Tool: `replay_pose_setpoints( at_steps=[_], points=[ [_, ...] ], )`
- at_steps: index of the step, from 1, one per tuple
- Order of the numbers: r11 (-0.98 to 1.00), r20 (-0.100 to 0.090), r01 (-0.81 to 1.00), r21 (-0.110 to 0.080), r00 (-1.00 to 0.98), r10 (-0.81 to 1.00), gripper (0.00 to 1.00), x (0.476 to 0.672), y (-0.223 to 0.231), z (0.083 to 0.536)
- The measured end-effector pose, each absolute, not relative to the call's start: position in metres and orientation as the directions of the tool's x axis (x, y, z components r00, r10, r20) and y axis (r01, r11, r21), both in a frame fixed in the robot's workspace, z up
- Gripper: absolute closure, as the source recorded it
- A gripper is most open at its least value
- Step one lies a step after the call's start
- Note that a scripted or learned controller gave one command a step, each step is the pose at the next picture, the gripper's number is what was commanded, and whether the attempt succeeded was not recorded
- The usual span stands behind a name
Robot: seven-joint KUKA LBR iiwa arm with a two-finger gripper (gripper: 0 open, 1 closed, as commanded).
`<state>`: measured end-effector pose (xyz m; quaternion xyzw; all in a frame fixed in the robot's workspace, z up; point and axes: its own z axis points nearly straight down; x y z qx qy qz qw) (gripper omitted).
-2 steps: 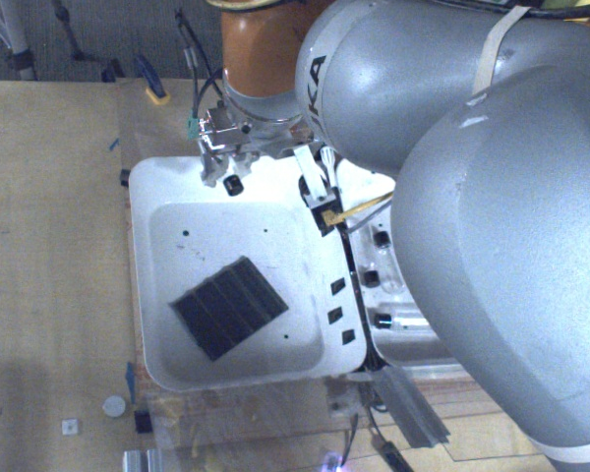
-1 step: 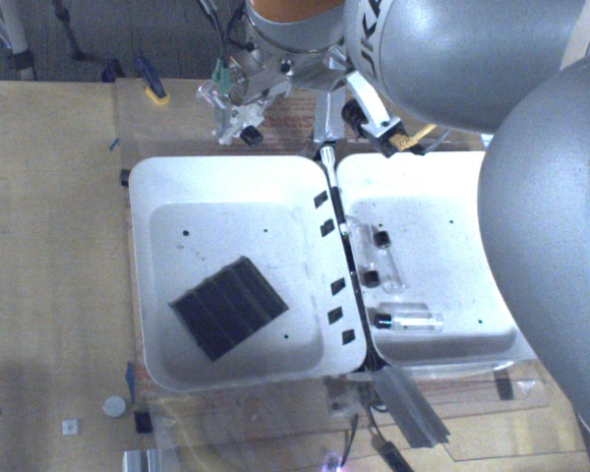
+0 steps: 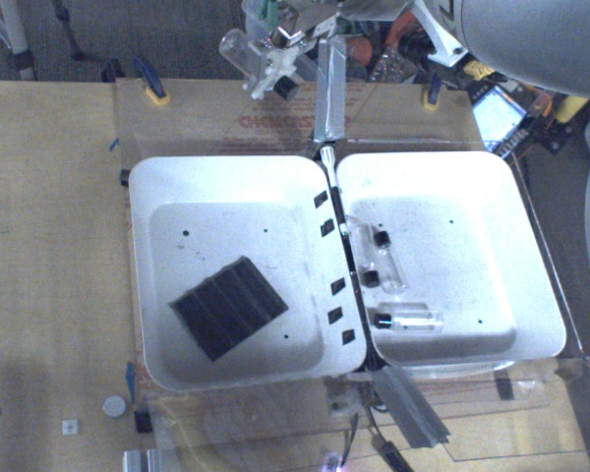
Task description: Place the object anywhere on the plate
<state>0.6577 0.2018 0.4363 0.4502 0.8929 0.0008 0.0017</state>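
Gripper [image 3: 275, 52] raised above far edge of bins, finger state indeterminate; clear plastic tubes with black caps [image 3: 388, 273] in right white bin [image 3: 531, 264], well below-right of gripper, long axes mixed; dark ribbed square plate [image 3: 228, 306] in left white bin [image 3: 147, 254].

White bins [image 3: 226, 180], a ridged black plate [image 3: 229, 307], tan bench [image 3: 49, 264].

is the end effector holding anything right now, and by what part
Cannot be told. The end effector sits above the bins' far edge with something clear beside it; the clear tubes lie in the right bin.
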Motion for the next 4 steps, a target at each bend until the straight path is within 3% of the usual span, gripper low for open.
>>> replay_pose_setpoints(
  at_steps=[1, 4],
  points=[
    [1.0, -0.007, 0.013, 0.003, -1.0, 0.013, 1.0, 0.667, 0.203, 0.431],
    [1.0, -0.035, 0.015, 0.019, -0.999, 0.015, 1.0, 0.67, 0.205, 0.467]
  ],
)
